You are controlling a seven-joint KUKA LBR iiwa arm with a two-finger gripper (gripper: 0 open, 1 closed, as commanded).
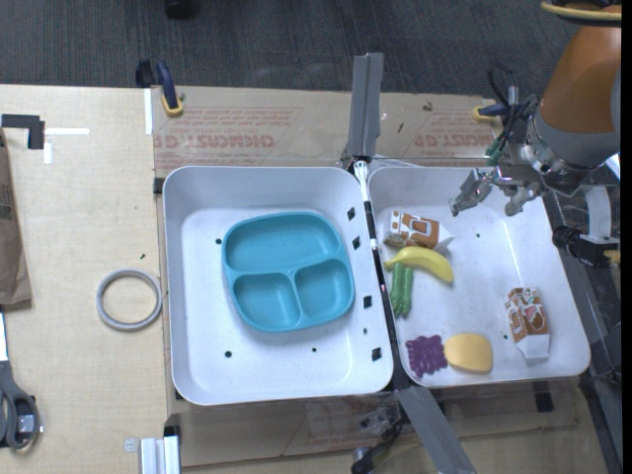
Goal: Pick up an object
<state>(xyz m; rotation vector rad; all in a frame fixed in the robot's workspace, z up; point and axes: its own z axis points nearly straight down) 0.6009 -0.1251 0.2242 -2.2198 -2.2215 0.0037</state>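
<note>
My gripper [491,196] hangs over the far part of the right bin [558,255], its two fingers spread open with nothing between them. Below and to its left lie a small orange-and-white carton [413,229], a yellow banana [422,262] and a green pea pod [401,288]. At the bin's near side sit a purple bunch of grapes [426,355] and a yellow lemon-like piece [469,353]. A second small carton [526,321] lies near the right wall. All of these objects are apart from the gripper.
The left bin [188,294] holds a blue three-compartment tray [288,271]. A grey ring [129,298] lies on the wooden bench to the left. A grey divider post [366,107] rises between the bins at the back. Scissors [15,413] lie at the bench's lower left.
</note>
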